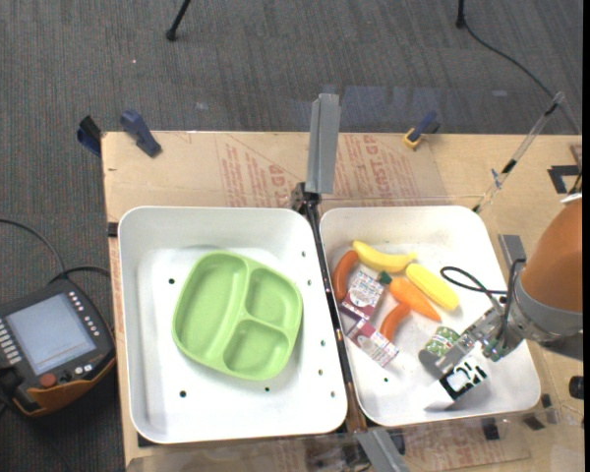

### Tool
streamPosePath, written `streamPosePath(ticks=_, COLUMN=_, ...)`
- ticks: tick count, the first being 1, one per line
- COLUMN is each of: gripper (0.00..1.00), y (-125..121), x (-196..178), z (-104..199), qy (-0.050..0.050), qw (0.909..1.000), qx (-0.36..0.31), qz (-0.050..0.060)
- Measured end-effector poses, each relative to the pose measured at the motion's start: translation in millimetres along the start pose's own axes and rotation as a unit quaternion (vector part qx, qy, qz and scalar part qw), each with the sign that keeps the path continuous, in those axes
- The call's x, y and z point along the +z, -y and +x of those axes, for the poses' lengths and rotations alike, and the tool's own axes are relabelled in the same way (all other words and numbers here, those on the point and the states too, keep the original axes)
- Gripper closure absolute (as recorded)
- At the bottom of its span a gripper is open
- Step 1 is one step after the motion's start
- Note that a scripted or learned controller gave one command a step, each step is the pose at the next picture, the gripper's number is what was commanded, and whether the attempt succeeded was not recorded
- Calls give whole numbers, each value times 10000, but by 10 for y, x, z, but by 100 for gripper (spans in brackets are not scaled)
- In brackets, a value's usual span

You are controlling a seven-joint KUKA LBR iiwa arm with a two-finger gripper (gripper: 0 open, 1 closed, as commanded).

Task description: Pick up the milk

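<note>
Two small pink-and-white cartons lie in the right bin [428, 226], and I take them for the milk. One carton [363, 292] lies beside an orange carrot; the other carton [374, 345] lies nearer the bin's front left. My gripper [462, 376] hangs low over the bin's front right corner, well to the right of both cartons. A small green-and-white thing [441, 343] sits right against the gripper's left side; I cannot tell whether it is held.
In the right bin also lie a banana [382, 257], a yellow piece [432, 286] and orange carrots [413, 300]. The left bin [147, 264] bears a green divided plate [238, 315]. A teach pendant [45, 344] lies left of the bench.
</note>
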State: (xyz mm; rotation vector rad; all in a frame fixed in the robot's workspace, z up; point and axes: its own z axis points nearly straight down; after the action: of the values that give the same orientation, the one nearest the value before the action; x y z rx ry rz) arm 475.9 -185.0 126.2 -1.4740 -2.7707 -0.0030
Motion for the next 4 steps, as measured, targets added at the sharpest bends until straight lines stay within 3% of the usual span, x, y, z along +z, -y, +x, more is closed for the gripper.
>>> streamPosePath(ticks=1, gripper=100, y=-83, x=-582, z=125, qy=5, qw=9726, qx=2324, qz=12)
streamPosePath(ticks=2, gripper=100, y=-414, x=-429, z=587, qy=4, qw=9994, qx=345, qz=11)
streamPosePath(ticks=3, gripper=100, y=-675, x=-594, z=1007, qy=5, qw=9975, qx=-703, qz=12)
streamPosePath(ticks=4, gripper=100, y=-978, x=-824, z=1451, qy=10, qw=9742, qx=-2259, qz=9)
